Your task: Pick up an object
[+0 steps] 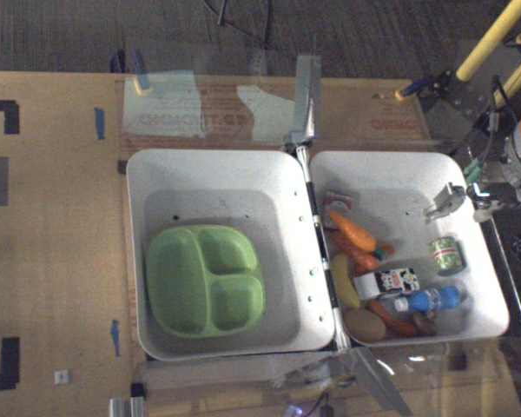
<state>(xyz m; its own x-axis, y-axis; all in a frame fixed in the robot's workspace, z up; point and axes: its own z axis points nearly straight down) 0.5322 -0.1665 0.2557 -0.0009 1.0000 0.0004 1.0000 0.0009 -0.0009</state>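
The right bin (391, 174) holds a pile of toy food along its left and front sides. An orange carrot (353, 230) lies over a second carrot (359, 256). Below them are a yellow banana (344, 283), a brown potato (365, 324) and a small black-and-white carton (387, 281). A blue-capped bottle (430, 300) lies on its side above a red sausage-like piece (398, 320). A green can (447, 254) stands apart near the right wall. My gripper (444, 202) hangs over the bin's right part, just above the can, touching nothing that I can see.
The left bin (148, 181) holds a green divided plate (205, 278). A small pink packet (337, 202) lies at the back left of the right bin. A metal divider (304, 102) and a yellow pole (495, 33) stand behind the bins. The arm's body (504, 185) crowds the right rim.
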